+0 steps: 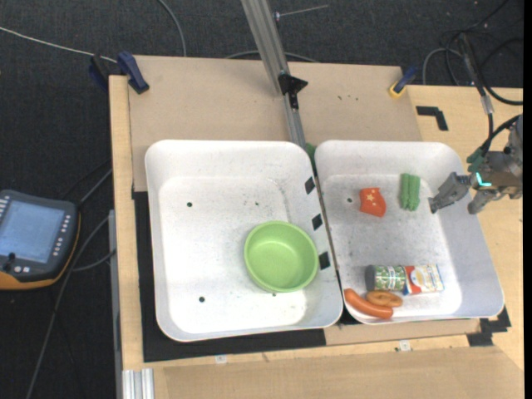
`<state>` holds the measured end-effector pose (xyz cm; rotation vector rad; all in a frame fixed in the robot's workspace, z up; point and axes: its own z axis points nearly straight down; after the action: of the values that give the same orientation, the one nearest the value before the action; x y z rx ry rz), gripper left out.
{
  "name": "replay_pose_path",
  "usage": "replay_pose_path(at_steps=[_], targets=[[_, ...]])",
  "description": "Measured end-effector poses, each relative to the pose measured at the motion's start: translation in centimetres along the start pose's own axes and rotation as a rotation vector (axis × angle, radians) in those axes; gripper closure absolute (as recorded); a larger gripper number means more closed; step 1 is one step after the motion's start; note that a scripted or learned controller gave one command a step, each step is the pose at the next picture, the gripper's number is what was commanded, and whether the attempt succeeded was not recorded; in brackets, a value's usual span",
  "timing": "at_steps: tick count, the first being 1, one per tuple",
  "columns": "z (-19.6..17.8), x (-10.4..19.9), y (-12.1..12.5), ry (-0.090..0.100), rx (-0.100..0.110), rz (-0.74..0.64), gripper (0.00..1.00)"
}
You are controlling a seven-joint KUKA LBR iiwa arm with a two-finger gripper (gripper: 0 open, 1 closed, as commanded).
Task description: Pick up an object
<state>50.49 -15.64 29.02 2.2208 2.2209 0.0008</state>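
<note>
On the counter point(216, 98), the left bin point(166, 223) held a green bowl point(281, 257) near its front right corner, sitting upright. In the right bin point(465, 264), a small red block point(372, 202) lay toward the back, with a green ridged piece point(410, 191) just beside it on the right. Along the front wall lay an orange-red sausage-shaped toy point(368, 304), touching a small carton point(405, 279) lying on its side. The gripper point(462, 196) hung over the right rim of that bin, apart from every object, its fingers spread with nothing between them.
</note>
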Motion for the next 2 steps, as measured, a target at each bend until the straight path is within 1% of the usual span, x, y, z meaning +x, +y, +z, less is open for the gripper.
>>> replay_pose_path(at_steps=[1,2], targets=[[0.0,0.0,0.0,0.0,0.0,0.0,0.0],[4.2,0.0,-0.4,0.001,0.003,0.0,0.0]])
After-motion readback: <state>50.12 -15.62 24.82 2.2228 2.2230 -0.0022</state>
